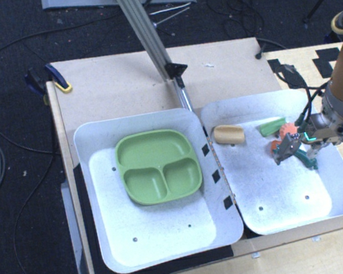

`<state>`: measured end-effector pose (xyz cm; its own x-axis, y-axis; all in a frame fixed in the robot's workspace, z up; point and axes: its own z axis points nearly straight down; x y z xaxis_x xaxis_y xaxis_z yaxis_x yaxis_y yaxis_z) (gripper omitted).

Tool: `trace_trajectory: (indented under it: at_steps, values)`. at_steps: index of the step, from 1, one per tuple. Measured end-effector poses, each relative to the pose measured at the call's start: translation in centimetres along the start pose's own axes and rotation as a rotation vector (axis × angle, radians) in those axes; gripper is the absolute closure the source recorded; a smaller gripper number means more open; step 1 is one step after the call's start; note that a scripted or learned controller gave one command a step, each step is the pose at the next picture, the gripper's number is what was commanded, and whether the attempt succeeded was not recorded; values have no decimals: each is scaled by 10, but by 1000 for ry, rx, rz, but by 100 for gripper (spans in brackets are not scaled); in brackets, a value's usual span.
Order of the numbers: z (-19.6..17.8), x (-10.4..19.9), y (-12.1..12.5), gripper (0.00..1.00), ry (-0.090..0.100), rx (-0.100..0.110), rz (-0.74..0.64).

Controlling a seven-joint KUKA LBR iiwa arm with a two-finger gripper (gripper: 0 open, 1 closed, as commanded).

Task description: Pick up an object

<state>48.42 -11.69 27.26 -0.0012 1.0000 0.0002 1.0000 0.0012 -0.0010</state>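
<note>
A: Two shallow white bins sit side by side on the bench (116, 77). The left bin (111, 241) holds a green divided plate (159, 165) with three compartments, lying flat toward the bin's upper half.

B: And the right bin (287, 205)?

A: A tan, roll-shaped object (228, 134) lies near its upper left corner, just beside the divider between the bins. To the right of it is a flat green piece (271, 127). Below and right of that sits a small orange object (286, 133), close against a teal object (307, 157) that sticks out toward the bin's right side.

B: Where is the claw?

A: The gripper (285, 149) reaches in from the right, low over the cluster of orange and teal things. Whether its fingers are spread or pinching anything, I cannot tell; the dark parts blur into the objects there.

B: Anything else around?

A: A slanted metal pole (143, 27) runs from the top down to the gap between the bins. A blue and yellow clamp (57, 78) sits at the bench's upper left corner, and black cables (10, 147) trail across the dark floor to the left.
</note>
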Motion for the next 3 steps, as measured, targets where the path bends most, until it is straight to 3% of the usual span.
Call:
trace_trajectory:
  at_steps: [1, 3]
  values:
    - [0, 0, 0, 0, 0, -1, 0]
    - [107, 9, 3, 0, 1, 5, 2]
